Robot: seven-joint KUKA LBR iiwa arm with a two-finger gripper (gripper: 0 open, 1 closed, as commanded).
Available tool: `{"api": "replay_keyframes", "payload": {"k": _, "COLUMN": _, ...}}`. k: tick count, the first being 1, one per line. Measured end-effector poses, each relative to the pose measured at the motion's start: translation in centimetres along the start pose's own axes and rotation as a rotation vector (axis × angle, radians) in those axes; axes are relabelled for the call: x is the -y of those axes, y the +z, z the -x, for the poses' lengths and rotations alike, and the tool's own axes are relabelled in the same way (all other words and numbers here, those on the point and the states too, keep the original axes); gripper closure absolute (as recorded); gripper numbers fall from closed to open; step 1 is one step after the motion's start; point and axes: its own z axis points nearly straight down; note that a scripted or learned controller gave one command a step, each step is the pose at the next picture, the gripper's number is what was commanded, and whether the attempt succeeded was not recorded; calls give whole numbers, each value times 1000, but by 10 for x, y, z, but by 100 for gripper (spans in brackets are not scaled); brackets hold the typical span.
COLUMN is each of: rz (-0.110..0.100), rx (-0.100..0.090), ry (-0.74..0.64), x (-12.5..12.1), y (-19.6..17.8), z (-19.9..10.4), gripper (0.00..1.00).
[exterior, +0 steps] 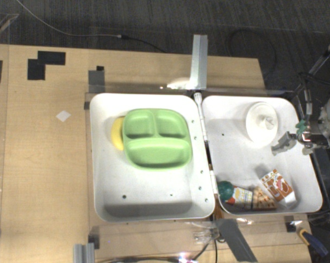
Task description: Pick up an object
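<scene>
1. Step in hand, as I judge it: approach. The hand [292,142] sits at the right edge of the right bin [230,109], above bare bin floor, nothing btwn its fingers. Can't tell if it's wide or narrow, too small & partly hidden by the wrist.
2. Nearest candidates: white round lid-like item [261,121], just up-left of the hand; small printed carton [276,186], below it near the bin's lower right corner.
3. To do it well, I'd say: pick one target & centre over it before descending. The carton lies tilted, so rotate the wrist to span its narrow side. The white disc looks flat & wide, prob. hard for two fingers.
4. Also in the right bin: a bottle w/ green cap [242,195] lying on its side along the lower wall, touching or v. near the carton. Risk: fingers clip both.
5. Left bin [148,201]: green divided tray [156,137], 3 compartments, w/ a yellow item [116,134] poking out from under its left edge. Well apart from the hand.
6. Both bins sit side by side on the table [39,163].
</scene>
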Motion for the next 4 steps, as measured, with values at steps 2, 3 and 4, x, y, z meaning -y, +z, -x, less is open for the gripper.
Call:
{"api": "replay_keyframes", "payload": {"k": 2, "rz": 15, "rx": 9, "ry": -199, "x": 14, "y": 141, "z": -17, "gripper": 0}}
{"api": "replay_keyframes", "payload": {"k": 3, "rz": 7, "rx": 5, "ry": -325, "x": 16, "y": 143, "z": 33, "gripper": 0}}
{"api": "replay_keyframes", "payload": {"k": 4, "rz": 15, "rx": 8, "ry": -324, "x": 13, "y": 131, "z": 32, "gripper": 100}}
